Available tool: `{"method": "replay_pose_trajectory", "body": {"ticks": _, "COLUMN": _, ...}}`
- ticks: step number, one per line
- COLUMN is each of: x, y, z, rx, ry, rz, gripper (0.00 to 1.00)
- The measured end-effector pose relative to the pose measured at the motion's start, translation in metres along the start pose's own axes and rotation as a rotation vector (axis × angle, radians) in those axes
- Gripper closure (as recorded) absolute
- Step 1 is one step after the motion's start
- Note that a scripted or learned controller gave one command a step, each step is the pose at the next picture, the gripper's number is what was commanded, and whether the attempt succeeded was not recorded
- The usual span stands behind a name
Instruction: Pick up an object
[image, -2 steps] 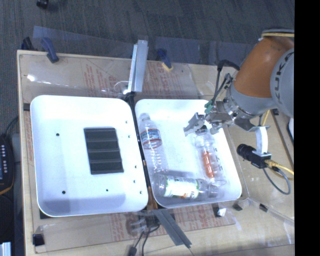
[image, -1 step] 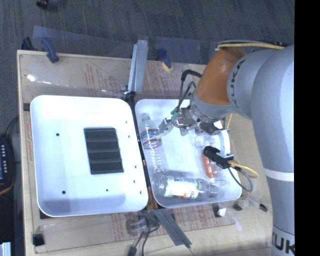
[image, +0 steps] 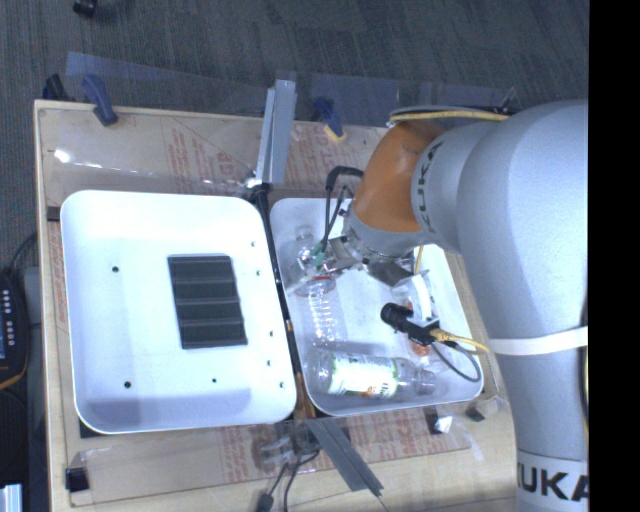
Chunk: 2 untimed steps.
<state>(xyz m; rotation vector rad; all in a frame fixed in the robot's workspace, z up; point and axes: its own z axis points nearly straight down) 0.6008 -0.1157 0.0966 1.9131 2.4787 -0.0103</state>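
The nearest candidate is a clear plastic bottle lying in the right bin, close to the wall it shares with the other bin, with one end pointing toward the far side. It looks empty, so I'd judge it very light, thin-walled and slick. It would likely dent under a hard squeeze and roll or squirt away under a glancing one. The ribbed middle of the body seems the best place to take it, across its width rather than at the tapered end.

The tool sits right at the bottle's far end. From here I cannot tell whether it is spread or closed, nor whether it is touching the plastic.

A second clear bottle with a white and green label lies across the near end of the same bin, just beside the first. It would handle much the same way.

The grey arm comes in from the right over that bin.

In the left bin a dark ribbed slab lies flat in the middle, well apart from the tool. Both bins rest on the bench.
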Motion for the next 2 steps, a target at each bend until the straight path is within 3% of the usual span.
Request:
{"method": "replay_pose_trajectory", "body": {"ticks": 1, "x": 0.004, "y": 0.002, "z": -0.011, "rx": -0.001, "ry": 0.005, "rz": -0.007, "gripper": 1.00}}
{"method": "replay_pose_trajectory", "body": {"ticks": 2, "x": 0.012, "y": 0.062, "z": -0.096, "rx": -0.002, "ry": 0.011, "rz": -0.275, "gripper": 1.00}}
